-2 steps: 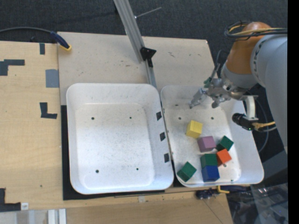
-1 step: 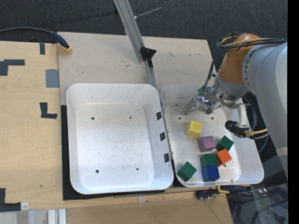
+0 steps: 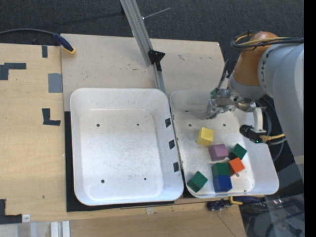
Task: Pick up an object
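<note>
The grey arm with its orange band (image 3: 252, 58) reaches in over the right shallow white plastic bin (image 3: 190, 102), and its metal end effector (image 3: 213, 111) hangs low over that bin's upper part, apparently just above the floor; the view is too small and blurred to tell how its fingers stand, and nothing can be seen between them. All the objects lie in this right bin, below the end effector. Nearest to it is the small yellow cube (image 3: 205, 136), well apart from the end effector toward the bin's middle. Just below and to the right of the yellow cube sits the pale purple cube (image 3: 217, 152), with a dark green block (image 3: 239, 151) beside it. Further down cluster another green cube (image 3: 220, 170), an orange cube (image 3: 236, 166) and a blue cube (image 3: 222, 183), packed closely together. A separate green cube (image 3: 198, 180) lies near the bin's lower left corner. The left shallow white bin (image 3: 118, 147) sits alongside on the pale wooden worktop (image 3: 29, 132).
</note>
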`<state>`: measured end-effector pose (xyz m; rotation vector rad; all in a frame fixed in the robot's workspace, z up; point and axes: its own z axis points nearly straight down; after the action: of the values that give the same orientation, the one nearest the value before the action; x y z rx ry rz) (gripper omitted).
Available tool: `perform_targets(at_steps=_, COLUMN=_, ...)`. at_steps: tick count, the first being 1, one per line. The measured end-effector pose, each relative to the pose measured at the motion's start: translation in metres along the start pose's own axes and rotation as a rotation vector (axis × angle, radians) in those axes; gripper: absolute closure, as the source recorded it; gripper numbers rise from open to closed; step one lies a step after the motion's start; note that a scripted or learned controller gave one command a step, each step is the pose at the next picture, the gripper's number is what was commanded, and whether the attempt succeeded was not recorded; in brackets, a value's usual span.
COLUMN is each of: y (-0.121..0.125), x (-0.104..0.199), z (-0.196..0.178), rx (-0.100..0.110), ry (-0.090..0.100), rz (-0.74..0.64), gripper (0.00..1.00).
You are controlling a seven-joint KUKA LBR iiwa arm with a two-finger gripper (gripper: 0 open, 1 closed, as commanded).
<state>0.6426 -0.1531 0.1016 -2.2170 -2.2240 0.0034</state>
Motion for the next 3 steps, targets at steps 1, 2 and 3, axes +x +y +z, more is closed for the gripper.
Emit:
perform_targets(at_steps=1, y=0.005, x=-0.006, z=-0.061, rx=-0.008, ry=-0.001, rz=0.002, gripper=1.0)
perform_targets(at_steps=2, y=0.011, x=0.004, z=-0.116, rx=-0.007, ry=0.0, rz=0.001, gripper=1.0)
perform_targets(at_steps=3, y=0.011, x=0.004, z=-0.15, rx=-0.006, ry=0.0, rz=0.001, gripper=1.0)
